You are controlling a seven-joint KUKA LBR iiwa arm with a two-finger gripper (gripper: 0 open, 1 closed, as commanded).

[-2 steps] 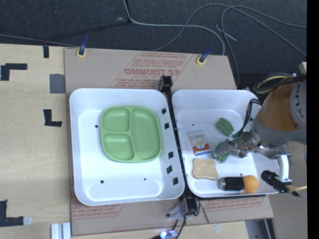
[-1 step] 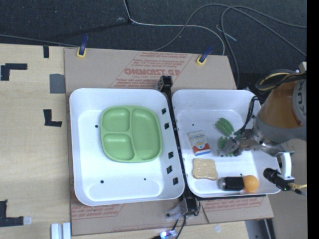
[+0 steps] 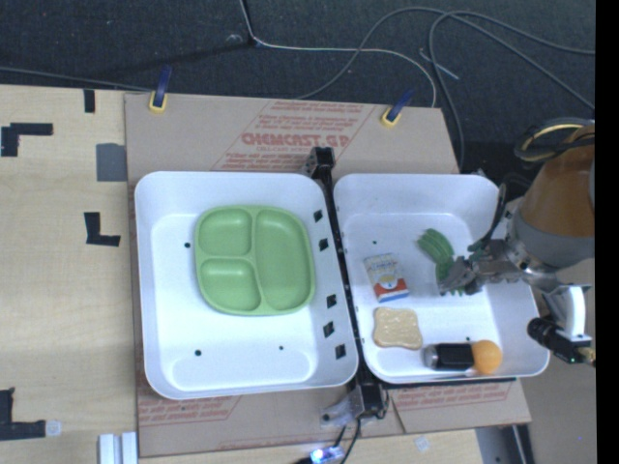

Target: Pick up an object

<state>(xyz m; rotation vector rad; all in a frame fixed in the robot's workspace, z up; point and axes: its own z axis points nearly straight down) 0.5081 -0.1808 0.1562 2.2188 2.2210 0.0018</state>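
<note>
**Gripper low in the right bin, green piece just off its tip**

The arm [image 3: 556,206] enters from three o'clock and bends down into the right bin [image 3: 406,189]. Its gripper [image 3: 456,276] sits near the bin's right-of-centre floor, dark and blurred against the white; whether it is parted or closed cannot be told from this view, and nothing can be seen clamped in it.

A green object [image 3: 435,245], elongated and tilted, lies just beside the gripper at about eleven o'clock from it; contact between the two cannot be made out. At nine o'clock from the gripper, a little apart, lies a small carton [image 3: 385,276] with blue and red print. Below that, at roughly seven o'clock from the gripper, is a slice of toast [image 3: 397,328]. Along the bin's near wall, at about six o'clock from the gripper, a black object [image 3: 447,357] lies touching an orange ball [image 3: 487,357] on its right.

The left bin [image 3: 160,288] holds a green divided plate [image 3: 256,260], well apart from the gripper at nine o'clock.
</note>
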